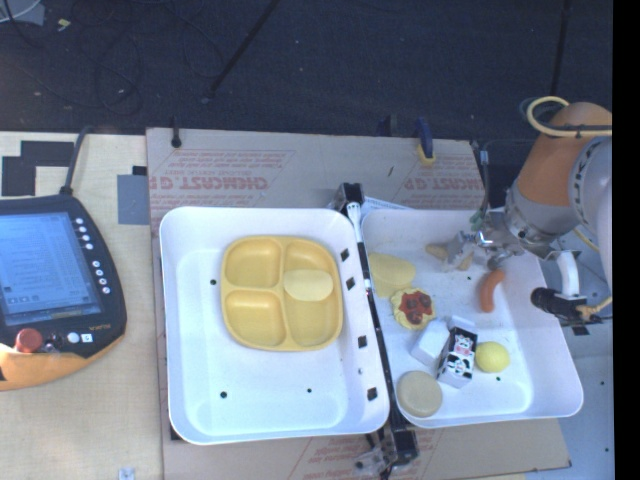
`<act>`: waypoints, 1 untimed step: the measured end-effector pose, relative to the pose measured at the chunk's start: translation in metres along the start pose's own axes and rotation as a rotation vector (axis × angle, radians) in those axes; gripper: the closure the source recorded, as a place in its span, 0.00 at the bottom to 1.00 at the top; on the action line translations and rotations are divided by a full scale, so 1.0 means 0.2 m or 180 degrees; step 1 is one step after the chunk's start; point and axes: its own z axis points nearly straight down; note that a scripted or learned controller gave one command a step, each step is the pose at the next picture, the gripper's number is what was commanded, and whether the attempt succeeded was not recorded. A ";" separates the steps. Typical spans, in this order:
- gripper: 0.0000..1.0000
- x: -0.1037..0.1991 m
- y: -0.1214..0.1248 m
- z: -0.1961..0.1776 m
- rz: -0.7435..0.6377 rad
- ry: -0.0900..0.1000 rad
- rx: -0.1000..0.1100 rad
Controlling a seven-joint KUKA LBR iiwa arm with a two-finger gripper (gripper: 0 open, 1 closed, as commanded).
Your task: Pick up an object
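My gripper (pixel 481 253) hangs over the far part of the right bin (pixel 545 393), fingers apart and pointing down with nothing between them. An orange sausage (pixel 489 290) lies just in front of it. A small tan piece (pixel 437 251) sits to its left. Further left are a pale yellow wedge (pixel 392 269) and a round red-topped pizza piece (pixel 413 307). Toward the front lie a small milk carton with a cow print (pixel 459 354), a white block (pixel 430 344) touching it, a yellow lemon (pixel 491 357) and a tan round biscuit (pixel 420 394).
The left bin (pixel 190 368) holds a yellow divided plate (pixel 262 320) with a pale disc (pixel 309 285) in its upper right compartment. A black divider rail (pixel 365 298) separates the bins. A control pendant (pixel 50 278) lies on the bench at the left.
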 end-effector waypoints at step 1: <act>0.00 -0.02 -0.01 -0.22 0.0003 -0.0028 0.0002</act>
